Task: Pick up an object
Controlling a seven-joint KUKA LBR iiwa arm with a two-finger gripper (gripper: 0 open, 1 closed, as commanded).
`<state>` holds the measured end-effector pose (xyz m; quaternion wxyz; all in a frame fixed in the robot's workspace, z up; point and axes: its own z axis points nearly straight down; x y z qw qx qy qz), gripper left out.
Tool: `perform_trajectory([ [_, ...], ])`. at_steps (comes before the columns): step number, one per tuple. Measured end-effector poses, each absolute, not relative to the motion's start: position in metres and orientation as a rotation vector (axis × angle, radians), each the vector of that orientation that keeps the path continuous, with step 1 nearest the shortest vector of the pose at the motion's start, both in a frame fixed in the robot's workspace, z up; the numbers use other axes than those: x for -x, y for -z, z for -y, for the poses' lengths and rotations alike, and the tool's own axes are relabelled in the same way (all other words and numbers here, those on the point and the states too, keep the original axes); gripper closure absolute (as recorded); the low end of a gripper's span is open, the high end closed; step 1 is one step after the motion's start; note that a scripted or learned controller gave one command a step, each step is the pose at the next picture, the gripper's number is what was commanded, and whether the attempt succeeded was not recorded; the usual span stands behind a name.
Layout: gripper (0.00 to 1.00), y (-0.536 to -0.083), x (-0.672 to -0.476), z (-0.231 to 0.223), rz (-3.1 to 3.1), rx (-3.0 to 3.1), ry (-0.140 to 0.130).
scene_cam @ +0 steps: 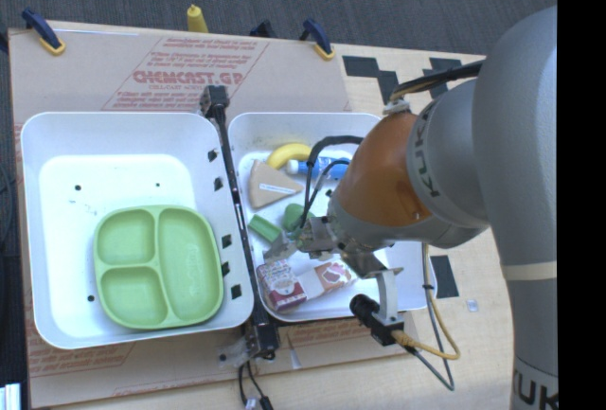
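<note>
Overhead slanted view of a bench w/ two shallow white bins side by side. The left bin (57, 152) holds a pale green divided plate (158, 264), three compartments, lying flat toward its near side. The right bin (244, 135) is cluttered w/ small items, and the grey arm (511, 162), w/ its orange band (383, 176), reaches in from the right and covers much of it.

The gripper (305, 236) sits low over the middle of the right bin. How far it is open can't be told from here; the wrist hides the tips, and nothing is visibly held.

Items around it: a yellow banana (288, 153) at the far side; a tan wedge (267, 185) just near of the banana; a blue and white object (320, 166) right of the banana, partly under cables; a green block (265, 228) left of the gripper, close by; a red and white packet (281, 284) at the near left; a second flat red packet (333, 275) just right of it, near of the gripper.

Likely target is whichever item lies under the tool, prob. the green block or sth beside it; not certain. Judging by looks, these are light toy pieces. The block appears stiff and small, best pinched across its narrow sides. The packets look thin, flat, maybe slick, so hard to get under; an edge grip would be needed. The banana is curved and smooth, so grip mid-body across the width.
</note>
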<state>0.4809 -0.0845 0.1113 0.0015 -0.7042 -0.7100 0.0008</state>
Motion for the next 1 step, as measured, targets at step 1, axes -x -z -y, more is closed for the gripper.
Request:
perform_trajectory([
  [1, 1.00, -0.1212, -0.4817, 0.0846, 2.234, 2.205, -0.004],
])
